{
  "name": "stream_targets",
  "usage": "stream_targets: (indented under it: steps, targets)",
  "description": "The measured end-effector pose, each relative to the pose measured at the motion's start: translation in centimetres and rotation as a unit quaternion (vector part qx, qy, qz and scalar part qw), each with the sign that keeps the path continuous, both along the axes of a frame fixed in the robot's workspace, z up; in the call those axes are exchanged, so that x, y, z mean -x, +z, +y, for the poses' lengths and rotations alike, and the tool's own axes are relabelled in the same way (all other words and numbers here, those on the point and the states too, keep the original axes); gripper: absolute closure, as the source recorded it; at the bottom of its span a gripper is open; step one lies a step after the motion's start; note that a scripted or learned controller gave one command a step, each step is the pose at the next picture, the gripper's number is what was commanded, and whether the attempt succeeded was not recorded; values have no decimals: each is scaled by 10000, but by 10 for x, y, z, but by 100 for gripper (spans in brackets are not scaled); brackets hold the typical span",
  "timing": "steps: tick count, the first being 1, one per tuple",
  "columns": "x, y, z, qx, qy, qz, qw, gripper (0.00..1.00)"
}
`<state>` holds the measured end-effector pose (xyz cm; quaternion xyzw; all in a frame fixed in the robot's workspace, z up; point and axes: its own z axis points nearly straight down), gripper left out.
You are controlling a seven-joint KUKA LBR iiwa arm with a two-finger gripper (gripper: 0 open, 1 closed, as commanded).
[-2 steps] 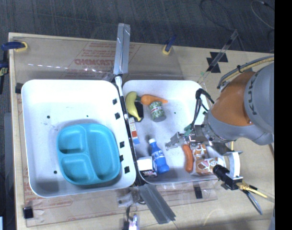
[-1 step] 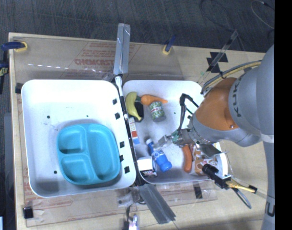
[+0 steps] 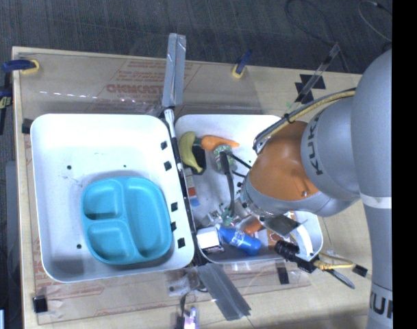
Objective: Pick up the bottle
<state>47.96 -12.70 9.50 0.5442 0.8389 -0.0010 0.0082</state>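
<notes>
The bottle [image 3: 238,240] is blue and lies on its side near the front wall of the right bin [image 3: 215,124]. My gripper [image 3: 237,216] reaches down into that bin just above and behind the bottle, under the arm's orange band [image 3: 282,170]. The wrist hides much of the bin's right half. I cannot see anything held.
A yellow banana [image 3: 188,151] and an orange carrot [image 3: 216,142] lie at the back of the right bin. A small white box [image 3: 208,238] sits left of the bottle, and small orange items [image 3: 272,238] lie to its right. The left bin [image 3: 57,142] holds a blue divided plate [image 3: 126,219].
</notes>
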Motion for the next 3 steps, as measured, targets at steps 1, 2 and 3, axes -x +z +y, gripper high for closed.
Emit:
stream_targets:
  steps: [1,2,3]
  targets:
    - [3,28,-11,-65,-1669,61,9859,0]
    - [2,-2,-1,-20,-504,36,9987,0]
    - [2,37,-23,-62,-1436,59,9896,0]
